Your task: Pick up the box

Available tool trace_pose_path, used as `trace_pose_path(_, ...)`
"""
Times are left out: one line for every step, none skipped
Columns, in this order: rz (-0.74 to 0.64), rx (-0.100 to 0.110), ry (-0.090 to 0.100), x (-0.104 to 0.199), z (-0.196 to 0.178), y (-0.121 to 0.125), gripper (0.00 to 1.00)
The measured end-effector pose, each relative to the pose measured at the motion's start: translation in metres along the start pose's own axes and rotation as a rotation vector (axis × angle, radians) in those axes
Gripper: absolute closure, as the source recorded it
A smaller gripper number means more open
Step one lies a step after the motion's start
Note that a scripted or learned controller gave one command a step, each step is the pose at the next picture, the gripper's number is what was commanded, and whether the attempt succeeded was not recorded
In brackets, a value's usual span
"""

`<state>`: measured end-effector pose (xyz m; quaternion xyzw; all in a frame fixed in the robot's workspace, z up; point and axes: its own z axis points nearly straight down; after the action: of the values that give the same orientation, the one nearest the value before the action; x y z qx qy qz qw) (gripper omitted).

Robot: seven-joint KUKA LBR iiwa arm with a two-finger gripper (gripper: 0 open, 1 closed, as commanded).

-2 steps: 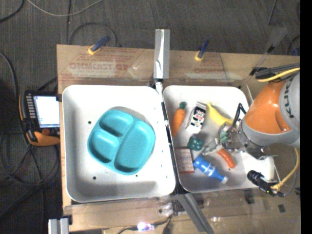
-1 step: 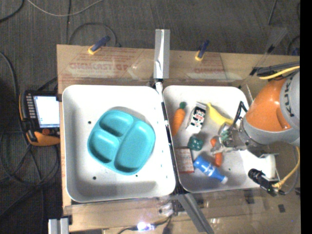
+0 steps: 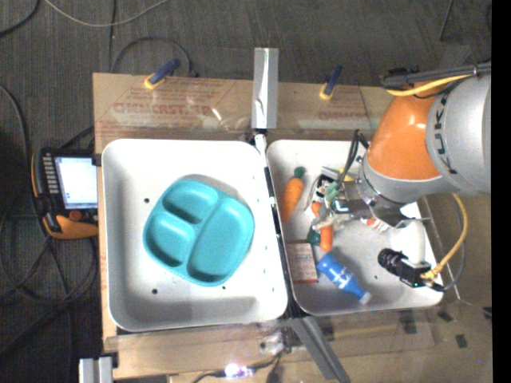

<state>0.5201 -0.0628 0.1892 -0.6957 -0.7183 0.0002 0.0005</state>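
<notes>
The box (image 3: 302, 262) is small and flat, with red and white print. It lies in the right bin (image 3: 399, 298) against its left wall, near the front. My gripper (image 3: 329, 207) hangs over the middle of that bin, up and to the right of the box and apart from it. An orange carrot (image 3: 292, 195) lies left of the gripper. A blue bottle (image 3: 340, 277) rests just right of the box. A small orange and red item (image 3: 323, 234) sits right under the gripper.
The left bin (image 3: 120, 294) holds a teal divided plate (image 3: 200, 230). A handheld pendant (image 3: 68, 190) lies off the bench to the left. Two clamps, one (image 3: 162, 73) on the left and one (image 3: 330, 82) on the right, hold the back board.
</notes>
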Motion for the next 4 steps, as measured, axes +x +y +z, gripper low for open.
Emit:
trace_pose_path(0.001,0.001,0.0,-0.001,0.0,0.0,0.0)
trace_pose_path(0.01,-0.02,-0.006,-0.051,0.087,-0.002,0.0)
trace_pose_path(0.08,-0.02,-0.004,-0.062,0.098,-0.018,0.0)
trace_pose_path(0.081,-0.021,-0.002,-0.062,0.088,-0.017,1.0)
